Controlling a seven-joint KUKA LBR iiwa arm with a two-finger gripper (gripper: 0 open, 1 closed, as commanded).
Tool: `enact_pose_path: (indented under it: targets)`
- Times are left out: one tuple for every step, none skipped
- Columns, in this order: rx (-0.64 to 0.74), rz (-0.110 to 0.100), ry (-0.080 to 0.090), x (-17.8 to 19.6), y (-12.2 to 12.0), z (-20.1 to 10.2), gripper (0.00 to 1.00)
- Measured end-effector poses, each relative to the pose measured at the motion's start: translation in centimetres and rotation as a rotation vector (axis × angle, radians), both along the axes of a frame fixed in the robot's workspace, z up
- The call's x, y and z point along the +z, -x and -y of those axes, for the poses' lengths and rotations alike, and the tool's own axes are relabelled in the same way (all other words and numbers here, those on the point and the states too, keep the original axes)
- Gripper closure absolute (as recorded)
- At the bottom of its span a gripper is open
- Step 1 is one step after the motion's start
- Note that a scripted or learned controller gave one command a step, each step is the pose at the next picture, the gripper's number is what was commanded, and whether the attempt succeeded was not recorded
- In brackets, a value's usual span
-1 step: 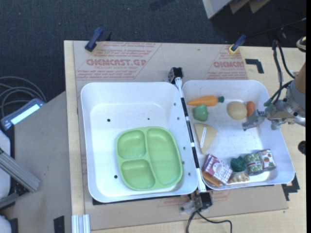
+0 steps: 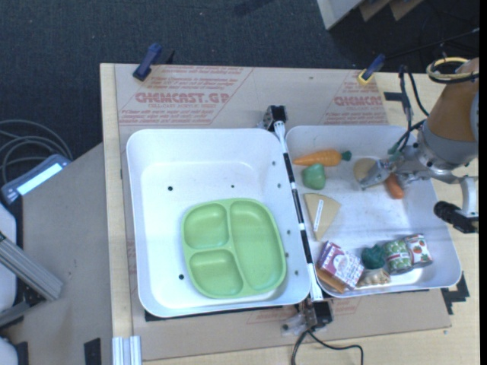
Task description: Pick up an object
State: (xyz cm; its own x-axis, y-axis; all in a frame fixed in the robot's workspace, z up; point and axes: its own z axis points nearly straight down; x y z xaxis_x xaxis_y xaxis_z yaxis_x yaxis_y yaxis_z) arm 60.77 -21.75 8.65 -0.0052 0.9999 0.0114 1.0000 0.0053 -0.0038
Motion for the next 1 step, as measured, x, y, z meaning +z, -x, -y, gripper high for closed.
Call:
enact_pose_path:
  targets:
    - [-0.005,0.007,0.013,12.70,5.68,-1.81,0.00]
